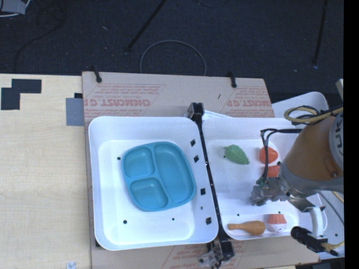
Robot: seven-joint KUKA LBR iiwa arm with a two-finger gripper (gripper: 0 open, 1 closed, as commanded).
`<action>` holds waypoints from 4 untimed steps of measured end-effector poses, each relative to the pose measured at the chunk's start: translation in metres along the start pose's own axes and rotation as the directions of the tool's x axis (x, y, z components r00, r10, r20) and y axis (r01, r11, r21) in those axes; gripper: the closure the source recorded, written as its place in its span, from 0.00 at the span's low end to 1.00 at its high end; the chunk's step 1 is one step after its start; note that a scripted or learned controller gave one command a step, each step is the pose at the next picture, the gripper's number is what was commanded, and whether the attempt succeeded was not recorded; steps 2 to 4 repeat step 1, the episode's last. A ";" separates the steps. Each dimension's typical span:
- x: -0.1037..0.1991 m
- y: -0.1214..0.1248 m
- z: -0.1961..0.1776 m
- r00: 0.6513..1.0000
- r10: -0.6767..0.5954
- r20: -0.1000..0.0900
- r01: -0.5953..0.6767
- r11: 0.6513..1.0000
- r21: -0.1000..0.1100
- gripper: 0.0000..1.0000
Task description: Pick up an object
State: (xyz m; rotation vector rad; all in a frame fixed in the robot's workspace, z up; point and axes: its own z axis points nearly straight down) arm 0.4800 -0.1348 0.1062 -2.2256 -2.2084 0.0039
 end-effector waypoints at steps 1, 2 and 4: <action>-0.002 -0.004 -0.041 1.000 -0.002 0.002 0.002 1.000 -0.004 1.00; -0.002 -0.004 -0.041 1.000 -0.002 0.002 0.002 1.000 -0.004 1.00; -0.002 -0.004 -0.041 1.000 -0.002 0.002 0.002 1.000 -0.004 1.00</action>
